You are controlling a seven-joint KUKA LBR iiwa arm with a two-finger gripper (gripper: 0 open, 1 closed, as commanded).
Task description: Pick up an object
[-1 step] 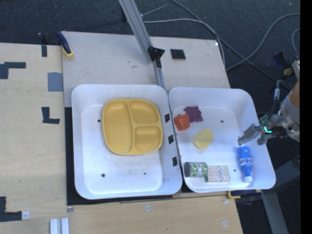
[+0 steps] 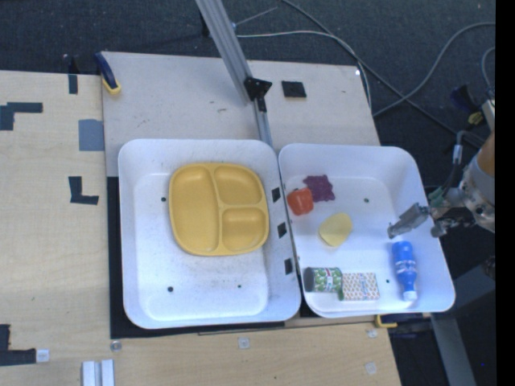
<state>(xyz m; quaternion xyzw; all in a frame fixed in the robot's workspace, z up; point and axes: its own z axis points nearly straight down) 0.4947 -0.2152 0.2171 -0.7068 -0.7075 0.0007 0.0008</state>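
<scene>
The right bin [image 2: 378,161] holds a purple grape bunch [image 2: 319,186], a small red-orange piece [image 2: 300,201], a pale yellow lump [image 2: 335,229], a blue bottle [image 2: 404,269] and a green-and-white carton [image 2: 342,283]. My gripper [image 2: 423,222] reaches in over the bin's right rim, just above the blue bottle's top end. Its two fingers [image 2: 405,220] stand apart, open, with nothing between them. The yellow lump lies roughly a hand's width to its left.
The left bin [image 2: 145,240] carries a yellow divided plate [image 2: 218,208]. A slanted metal pole [image 2: 229,43] comes down to the gap between the bins at the back. Cables run across the dark floor at top right.
</scene>
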